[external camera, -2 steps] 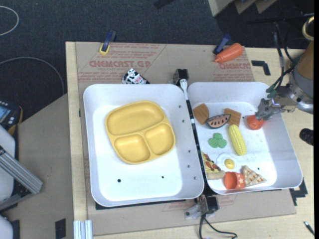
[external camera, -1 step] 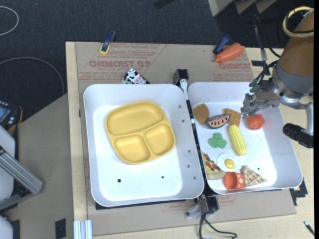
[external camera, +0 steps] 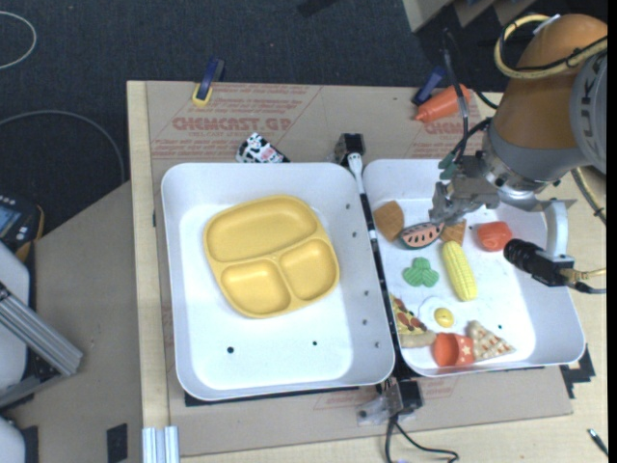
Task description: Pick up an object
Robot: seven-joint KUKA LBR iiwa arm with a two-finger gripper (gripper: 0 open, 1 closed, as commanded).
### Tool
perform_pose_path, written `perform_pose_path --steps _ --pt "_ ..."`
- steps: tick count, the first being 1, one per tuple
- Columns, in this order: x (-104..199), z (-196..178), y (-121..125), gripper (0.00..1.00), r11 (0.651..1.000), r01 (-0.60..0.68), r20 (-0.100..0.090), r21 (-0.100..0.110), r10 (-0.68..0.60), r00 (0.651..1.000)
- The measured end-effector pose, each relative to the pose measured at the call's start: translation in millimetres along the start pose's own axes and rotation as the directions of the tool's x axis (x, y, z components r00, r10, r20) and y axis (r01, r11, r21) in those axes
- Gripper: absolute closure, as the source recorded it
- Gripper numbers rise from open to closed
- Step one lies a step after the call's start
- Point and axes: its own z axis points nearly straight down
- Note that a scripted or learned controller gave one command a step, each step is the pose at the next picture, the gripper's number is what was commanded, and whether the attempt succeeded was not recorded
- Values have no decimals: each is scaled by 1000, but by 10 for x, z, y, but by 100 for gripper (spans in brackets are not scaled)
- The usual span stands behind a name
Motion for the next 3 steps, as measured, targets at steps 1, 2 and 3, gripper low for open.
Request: perform_pose_path --steps 1,2,3 --pt "591 74 126 100 1000 0 2 -4 0 1000" --pt "1085 113 196 100 1000 1 1 -5 -1 1000" --pt "1520 -48 240 100 1000 0 1 -7 0 1000"
